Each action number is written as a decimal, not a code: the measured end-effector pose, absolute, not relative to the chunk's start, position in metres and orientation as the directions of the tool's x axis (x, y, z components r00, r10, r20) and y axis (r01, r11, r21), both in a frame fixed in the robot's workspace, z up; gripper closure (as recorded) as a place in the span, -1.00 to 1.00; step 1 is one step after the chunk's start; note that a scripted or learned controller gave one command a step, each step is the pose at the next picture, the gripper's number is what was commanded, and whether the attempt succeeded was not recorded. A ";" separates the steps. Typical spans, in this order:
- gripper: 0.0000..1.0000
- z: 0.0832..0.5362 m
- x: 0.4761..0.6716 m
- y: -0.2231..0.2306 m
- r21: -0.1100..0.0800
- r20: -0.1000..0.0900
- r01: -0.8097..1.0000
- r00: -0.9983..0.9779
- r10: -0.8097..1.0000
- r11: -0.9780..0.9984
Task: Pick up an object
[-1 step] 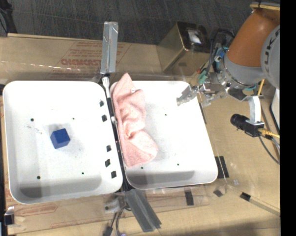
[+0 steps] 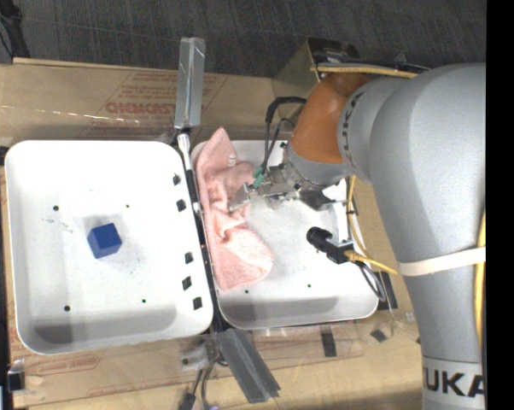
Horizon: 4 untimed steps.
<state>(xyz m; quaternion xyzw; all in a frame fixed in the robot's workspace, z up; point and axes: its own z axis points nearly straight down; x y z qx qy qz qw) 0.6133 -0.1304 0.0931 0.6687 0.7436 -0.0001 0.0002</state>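
A crumpled pink cloth (image 2: pixel 231 229) lies along the left side of the right bin (image 2: pixel 300 301), with its top edge draped over the bin's far rim. My gripper (image 2: pixel 242 196) is low over the upper middle of the cloth and seems to touch it. A small green piece (image 2: pixel 261 176) shows just behind the gripper. A blue cube (image 2: pixel 104 239) sits alone in the left bin (image 2: pixel 35 314), left of its middle and far from the gripper.
The grey arm with its orange band (image 2: pixel 321 131) covers the right bin's far right part. A black piece on a yellow cable (image 2: pixel 325 244) hangs over the right bin's floor. A metal divider bar (image 2: pixel 189 92) runs between the bins on the cardboard bench.
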 end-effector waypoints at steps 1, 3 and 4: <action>-1.00 0.093 0.524 -0.111 -0.002 0.001 0.992 -0.122 0.992 0.122; -1.00 0.091 0.593 -0.099 -0.003 0.001 0.995 0.096 0.995 -0.096; -1.00 0.092 0.610 -0.097 -0.001 0.000 0.999 0.045 0.999 -0.045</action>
